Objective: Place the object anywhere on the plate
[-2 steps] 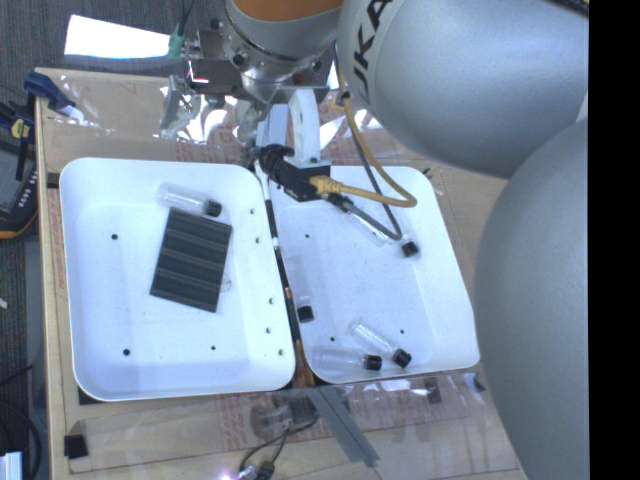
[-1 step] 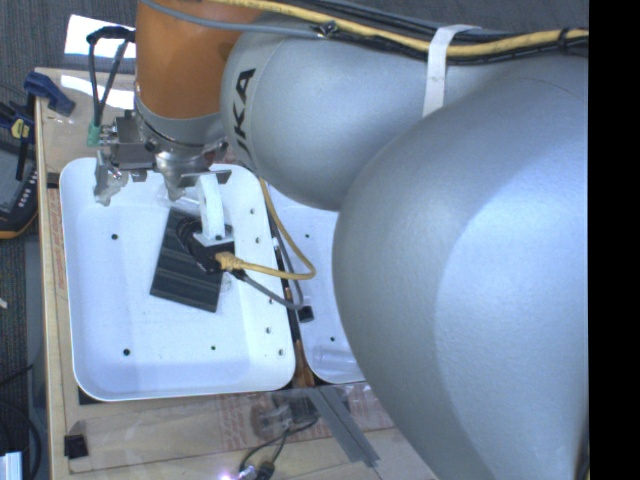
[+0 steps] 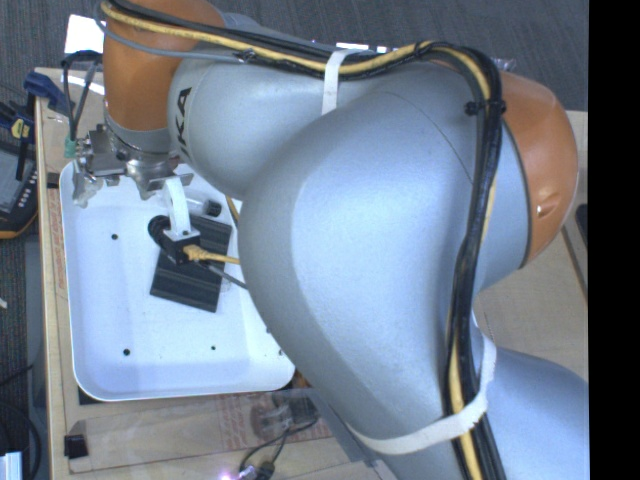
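My gripper [image 3: 88, 180] hangs low over the far left corner of the left white bin [image 3: 150, 368], under the orange band of the wrist. The grey arm [image 3: 380, 228] reaches across from the right and hides the right side of the bench and the near right part of the left bin. The bin floor that shows, toward the front and left, is bare white.
A blue clamp [image 3: 40, 88] and a black and yellow device [image 3: 15, 203] lie past the left rim of the bench. The wooden front edge [image 3: 170, 428] bears a small black block [image 3: 75, 444] and a cable plug [image 3: 272, 418].
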Available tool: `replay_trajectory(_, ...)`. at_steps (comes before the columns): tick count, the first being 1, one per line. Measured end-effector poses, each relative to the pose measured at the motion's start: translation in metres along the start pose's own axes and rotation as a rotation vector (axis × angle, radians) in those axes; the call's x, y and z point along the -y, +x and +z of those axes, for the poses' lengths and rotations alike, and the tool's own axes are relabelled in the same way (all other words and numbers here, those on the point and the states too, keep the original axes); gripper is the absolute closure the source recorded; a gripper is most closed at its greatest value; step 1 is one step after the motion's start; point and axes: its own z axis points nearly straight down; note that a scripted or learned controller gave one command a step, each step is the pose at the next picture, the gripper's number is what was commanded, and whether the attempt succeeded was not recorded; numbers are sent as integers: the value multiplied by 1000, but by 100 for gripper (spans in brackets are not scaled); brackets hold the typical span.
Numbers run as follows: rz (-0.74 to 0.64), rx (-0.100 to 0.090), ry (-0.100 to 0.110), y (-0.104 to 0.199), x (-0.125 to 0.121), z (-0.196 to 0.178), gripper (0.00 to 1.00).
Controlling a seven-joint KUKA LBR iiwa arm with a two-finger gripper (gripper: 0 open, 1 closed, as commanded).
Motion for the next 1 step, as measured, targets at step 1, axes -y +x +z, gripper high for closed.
replay_trajectory(1,-122,-1,-5,-33,-7,-36,0)
